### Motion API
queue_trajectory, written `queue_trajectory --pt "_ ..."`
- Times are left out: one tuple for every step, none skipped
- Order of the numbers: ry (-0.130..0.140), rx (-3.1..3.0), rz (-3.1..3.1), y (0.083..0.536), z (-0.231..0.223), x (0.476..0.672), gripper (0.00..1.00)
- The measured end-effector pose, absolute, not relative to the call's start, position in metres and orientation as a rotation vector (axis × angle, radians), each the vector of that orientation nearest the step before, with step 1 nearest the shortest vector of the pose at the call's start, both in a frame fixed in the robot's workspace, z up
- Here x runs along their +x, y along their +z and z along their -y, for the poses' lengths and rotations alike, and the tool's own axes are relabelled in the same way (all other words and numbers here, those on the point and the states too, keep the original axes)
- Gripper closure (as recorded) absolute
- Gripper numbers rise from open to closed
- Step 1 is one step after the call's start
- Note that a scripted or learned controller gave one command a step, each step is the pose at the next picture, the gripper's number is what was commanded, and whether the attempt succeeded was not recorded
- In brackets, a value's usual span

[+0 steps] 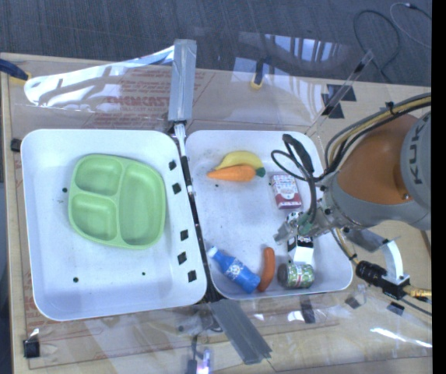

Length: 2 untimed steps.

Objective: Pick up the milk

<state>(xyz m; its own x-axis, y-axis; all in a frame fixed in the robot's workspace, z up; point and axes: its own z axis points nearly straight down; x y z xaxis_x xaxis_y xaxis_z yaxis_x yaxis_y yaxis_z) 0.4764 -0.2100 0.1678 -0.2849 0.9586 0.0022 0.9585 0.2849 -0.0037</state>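
Red-and-white milk carton (pixel 286 191) lies in the right bin (pixel 207 150), near its right wall, just above the gripper (pixel 300 236). Whether the gripper grips anything cannot be told; it hangs above a green can (pixel 297 274). Bare floor lies left of the carton.

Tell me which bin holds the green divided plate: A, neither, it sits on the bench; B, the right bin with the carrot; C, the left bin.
C: the green three-compartment plastic plate lies in the left shallow white bin, while the orange carrot is in the right shallow white bin.
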Motion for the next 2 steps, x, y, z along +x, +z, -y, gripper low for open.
queue_trajectory --pt "0.001 -1.785 2.581 0.133 0.209 0.482 0.00" --pt "0.001 -1.768 2.599 0.244 0.211 0.478 0.00"
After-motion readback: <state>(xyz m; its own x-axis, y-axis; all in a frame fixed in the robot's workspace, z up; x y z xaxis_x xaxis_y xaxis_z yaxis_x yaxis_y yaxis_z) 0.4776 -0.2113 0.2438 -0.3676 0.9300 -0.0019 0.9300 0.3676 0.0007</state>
